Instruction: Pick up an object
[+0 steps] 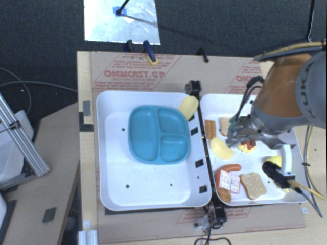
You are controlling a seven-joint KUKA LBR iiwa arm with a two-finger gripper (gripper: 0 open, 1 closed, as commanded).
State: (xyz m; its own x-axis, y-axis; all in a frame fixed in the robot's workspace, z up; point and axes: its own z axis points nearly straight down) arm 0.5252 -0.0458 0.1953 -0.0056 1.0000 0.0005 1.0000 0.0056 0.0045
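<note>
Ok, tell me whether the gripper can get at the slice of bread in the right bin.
Probably yes: the slice of bread lies flat and uncovered near the right bin's front edge, and the gripper hangs above the same bin.

Grey arm (294, 93) from the right, orange-banded; tool (236, 136) pointing down.

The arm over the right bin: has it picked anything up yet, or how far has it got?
Done: the arm has reached into the right bin, with its gripper low among the toy foods. In hand: the gripper sits just above a pale yellow piece, but I can't tell if it grips it. Left: a clear grasp and lift. The bread slice and sausage lie untouched.
</note>
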